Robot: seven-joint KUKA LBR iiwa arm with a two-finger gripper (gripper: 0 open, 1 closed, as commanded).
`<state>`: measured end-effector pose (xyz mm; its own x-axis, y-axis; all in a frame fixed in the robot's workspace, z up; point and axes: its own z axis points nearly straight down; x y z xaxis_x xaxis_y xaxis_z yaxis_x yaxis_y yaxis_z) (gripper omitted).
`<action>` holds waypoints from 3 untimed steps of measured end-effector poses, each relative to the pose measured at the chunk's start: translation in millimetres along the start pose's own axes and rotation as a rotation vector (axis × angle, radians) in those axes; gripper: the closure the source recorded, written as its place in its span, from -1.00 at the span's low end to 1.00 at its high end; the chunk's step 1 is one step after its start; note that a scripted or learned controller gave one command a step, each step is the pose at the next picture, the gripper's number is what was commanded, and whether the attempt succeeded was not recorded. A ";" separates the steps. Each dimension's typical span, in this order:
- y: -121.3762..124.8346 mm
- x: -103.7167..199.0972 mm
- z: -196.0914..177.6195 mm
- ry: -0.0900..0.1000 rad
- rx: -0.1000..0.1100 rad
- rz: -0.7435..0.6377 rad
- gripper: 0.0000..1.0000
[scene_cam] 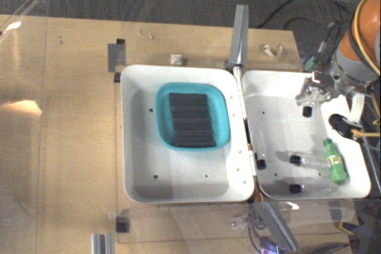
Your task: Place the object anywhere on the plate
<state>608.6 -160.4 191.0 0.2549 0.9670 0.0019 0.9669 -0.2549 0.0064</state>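
Green bottle (334, 160) lies in right bin (280, 187), near right wall, well apart from plate. One teal plate (221, 113) in left bin (143, 175), bearing one dark ridged block (190, 120). Gripper (308, 99) hovers over right bin's upper part, holding nothing; claw width cannot be told. Task not begun: grasp, carry, place remain.
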 end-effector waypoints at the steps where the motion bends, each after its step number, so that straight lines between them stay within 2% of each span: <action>1: -34.8 53.4 34.5 0.000 0.001 -0.213 1.00; 2: -112.9 88.7 5.2 0.000 0.001 -0.312 1.00; 3: -77.8 125.3 5.6 0.000 0.002 -0.414 1.00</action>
<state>565.3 -19.5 185.1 -0.1557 0.9878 0.0000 0.9878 0.1557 0.0052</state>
